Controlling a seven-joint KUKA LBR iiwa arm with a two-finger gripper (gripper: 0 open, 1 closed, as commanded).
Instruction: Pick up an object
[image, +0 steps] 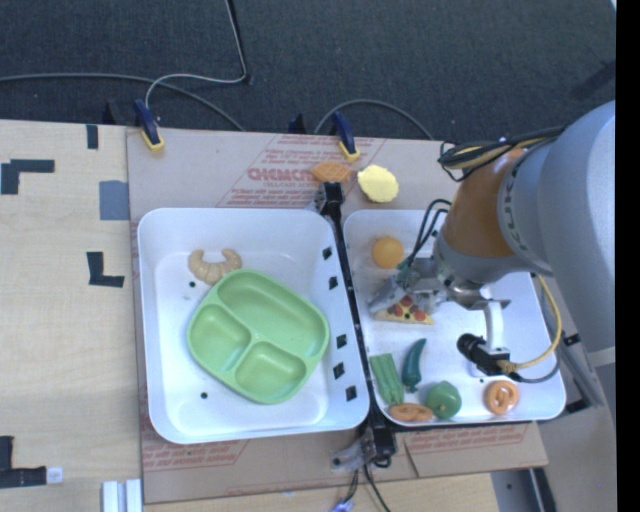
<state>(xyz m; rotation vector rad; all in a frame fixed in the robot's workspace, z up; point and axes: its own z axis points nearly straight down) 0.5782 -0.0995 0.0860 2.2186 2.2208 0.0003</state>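
place: robotics lab bench
evidence: clamps (150, 128) at 11 o'clock pin cardboard sheet (270, 175); cables (200, 75) at 12; toy food in white bins (160, 400)

Illumination: even, diffuse light is falling from overhead, leaving the scene moderately bright. The two white bins, left (160, 300) and right (535, 400), are reading brightest, close to washing out, with no hard glare. Shadows: soft ones are lying under the green divided plate (258, 335) and beneath the arm (540, 200). The dark floor (300, 50) along the top is staying dim and grainy. Sharpness: the whole frame is looking slightly soft; lettering on the cardboard sheet (280, 175) is blurring. The arm's near housing, closest to the lens, is appearing out of focus.
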